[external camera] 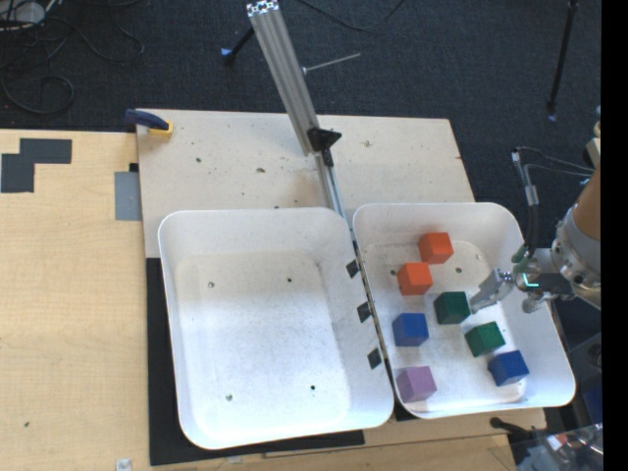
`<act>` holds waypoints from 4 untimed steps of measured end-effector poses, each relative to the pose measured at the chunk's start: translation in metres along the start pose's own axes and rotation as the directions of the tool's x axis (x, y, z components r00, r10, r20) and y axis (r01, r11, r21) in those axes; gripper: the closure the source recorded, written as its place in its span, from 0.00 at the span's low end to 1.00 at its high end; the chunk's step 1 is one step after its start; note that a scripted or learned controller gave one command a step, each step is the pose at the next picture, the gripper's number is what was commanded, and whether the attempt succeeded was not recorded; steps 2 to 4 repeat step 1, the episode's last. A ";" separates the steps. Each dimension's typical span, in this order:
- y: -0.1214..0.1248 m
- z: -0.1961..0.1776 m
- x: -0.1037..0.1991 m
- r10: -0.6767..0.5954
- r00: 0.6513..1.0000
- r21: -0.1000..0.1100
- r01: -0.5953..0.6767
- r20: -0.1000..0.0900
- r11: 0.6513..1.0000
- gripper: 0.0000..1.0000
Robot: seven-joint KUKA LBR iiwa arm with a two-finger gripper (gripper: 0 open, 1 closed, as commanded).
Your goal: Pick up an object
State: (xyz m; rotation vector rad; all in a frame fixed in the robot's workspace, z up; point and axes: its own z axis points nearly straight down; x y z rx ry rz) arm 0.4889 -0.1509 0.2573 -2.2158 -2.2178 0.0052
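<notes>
Camera view: gripper [494, 290] hangs over the right bin [505, 219], fingers slightly apart and holding nothing, just right of a dark green cube [451, 307]. Approach step, it seems; next it must lower and close on one cube

Claw [488, 297] beside dark green cube [451, 308]

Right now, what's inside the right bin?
The right bin holds seven cubes: two orange, two green, two blue and one purple. The gripper reaches in over its right rim, covering a little of the floor there.
</notes>
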 end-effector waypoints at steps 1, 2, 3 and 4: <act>0.000 -0.002 -0.001 0.004 1.000 -0.005 -0.004 0.001 1.000 0.00; 0.000 -0.002 -0.001 0.004 1.000 -0.005 -0.004 0.001 1.000 0.00; 0.000 -0.002 -0.001 0.004 1.000 -0.005 -0.004 0.001 1.000 0.00; 0.000 -0.002 -0.001 0.004 1.000 -0.005 -0.004 0.001 1.000 0.00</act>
